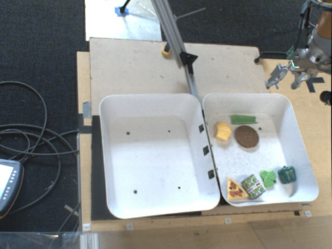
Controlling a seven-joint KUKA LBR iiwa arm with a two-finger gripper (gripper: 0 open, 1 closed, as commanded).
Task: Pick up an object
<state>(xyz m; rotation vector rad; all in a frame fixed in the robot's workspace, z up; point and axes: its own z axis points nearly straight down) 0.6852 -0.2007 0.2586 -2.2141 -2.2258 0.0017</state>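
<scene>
Gripper (pixel 293 77) hangs above the surface past the far right corner of the right bin (pixel 298 123), fingers spread apart, nothing between them. Right bin contents: yellow piece (pixel 223 131), green strip (pixel 243 119), brown disc (pixel 247 137), pizza slice (pixel 236 190), green packet (pixel 253 186), light green piece (pixel 268 178), dark green pepper (pixel 287 175). Left bin (pixel 111 108) alongside.

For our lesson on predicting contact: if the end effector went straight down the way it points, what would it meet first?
Probably the bare bench, just beyond the far right corner of the right bin. The end effector hangs outside that rim, though depth is unclear from one slanted view.
</scene>
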